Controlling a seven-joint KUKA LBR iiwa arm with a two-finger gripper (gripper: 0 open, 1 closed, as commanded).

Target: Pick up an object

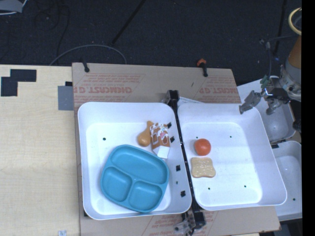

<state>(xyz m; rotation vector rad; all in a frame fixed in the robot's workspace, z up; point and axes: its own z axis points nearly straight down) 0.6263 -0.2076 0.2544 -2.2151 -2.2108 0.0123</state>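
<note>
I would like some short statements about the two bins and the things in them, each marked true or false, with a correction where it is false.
1. The blue divided plate lies in the left bin. True.
2. The red ball lies in the left bin. False: it lies in the right bin.
3. The tan toast-shaped piece lies just below the red ball in the picture. True.
4. The gripper holds the red ball. False: it is at the right bin's upper right corner, far from the ball.
</note>
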